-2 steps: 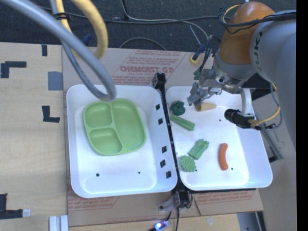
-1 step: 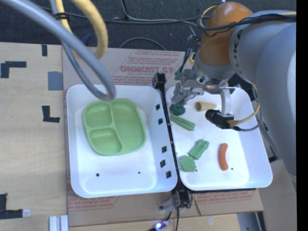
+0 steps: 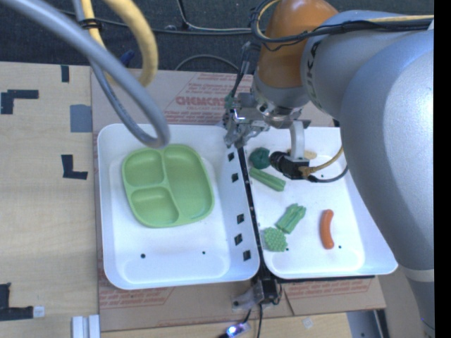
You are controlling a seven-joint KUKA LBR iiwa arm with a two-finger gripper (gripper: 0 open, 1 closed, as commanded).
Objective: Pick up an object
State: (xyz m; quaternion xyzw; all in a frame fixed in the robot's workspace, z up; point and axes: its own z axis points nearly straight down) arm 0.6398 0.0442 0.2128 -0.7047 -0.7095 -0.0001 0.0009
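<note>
My gripper (image 3: 268, 141) hangs over the back left corner of the right bin (image 3: 352, 259), under the orange wrist band. Just below it lies a dark green toy (image 3: 258, 158), with a long light green piece (image 3: 268, 180) next to it. Whether the gripper touches either one is hidden by the arm. Farther toward the front lie a green leafy piece (image 3: 290, 217), a bumpy green lump (image 3: 275, 239) and an orange-red sausage (image 3: 328, 229).
A light green divided plate (image 3: 168, 186) lies in the left bin (image 3: 113, 259). A black-marked divider (image 3: 243, 210) separates the two bins. A grey hose (image 3: 106, 62) and a yellow hose (image 3: 134, 20) cross the upper left. The large grey arm covers the right side.
</note>
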